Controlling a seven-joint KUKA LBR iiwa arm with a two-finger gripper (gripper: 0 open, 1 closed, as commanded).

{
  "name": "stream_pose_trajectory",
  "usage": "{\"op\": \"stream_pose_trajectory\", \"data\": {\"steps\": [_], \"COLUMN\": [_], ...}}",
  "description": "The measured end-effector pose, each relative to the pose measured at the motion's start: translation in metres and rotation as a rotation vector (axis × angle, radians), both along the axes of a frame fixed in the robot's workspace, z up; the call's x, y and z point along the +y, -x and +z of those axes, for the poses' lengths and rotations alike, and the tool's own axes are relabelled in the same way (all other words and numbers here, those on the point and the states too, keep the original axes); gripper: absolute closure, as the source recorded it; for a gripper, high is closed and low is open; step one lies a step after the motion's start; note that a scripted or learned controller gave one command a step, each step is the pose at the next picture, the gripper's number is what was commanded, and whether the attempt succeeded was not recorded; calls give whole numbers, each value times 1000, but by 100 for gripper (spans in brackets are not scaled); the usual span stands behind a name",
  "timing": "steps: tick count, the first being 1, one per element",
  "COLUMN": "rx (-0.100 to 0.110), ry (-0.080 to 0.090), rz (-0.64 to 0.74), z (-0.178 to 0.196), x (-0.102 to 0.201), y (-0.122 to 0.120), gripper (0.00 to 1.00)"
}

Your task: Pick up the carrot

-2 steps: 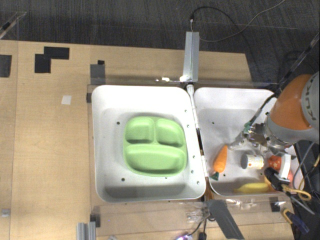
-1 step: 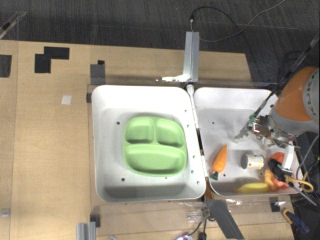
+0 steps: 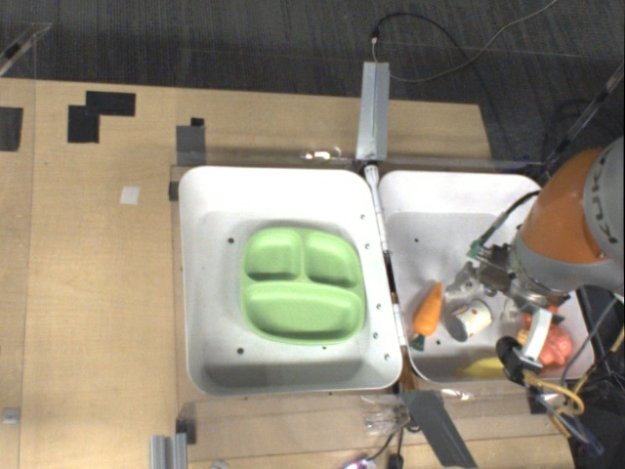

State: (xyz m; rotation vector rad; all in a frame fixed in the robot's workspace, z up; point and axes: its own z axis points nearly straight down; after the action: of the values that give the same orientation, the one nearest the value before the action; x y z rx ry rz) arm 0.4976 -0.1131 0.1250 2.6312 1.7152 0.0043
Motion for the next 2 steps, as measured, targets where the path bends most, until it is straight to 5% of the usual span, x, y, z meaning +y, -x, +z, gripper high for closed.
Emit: {"op": "stream_pose_trajectory", "data": {"steps": [1,2], "rx": [-11,-13], "ry": [4,7], "rz": [-71,101], "z": [-35,-35], "x": [29,27], "y": [7,1], "gripper": [0,0]}}
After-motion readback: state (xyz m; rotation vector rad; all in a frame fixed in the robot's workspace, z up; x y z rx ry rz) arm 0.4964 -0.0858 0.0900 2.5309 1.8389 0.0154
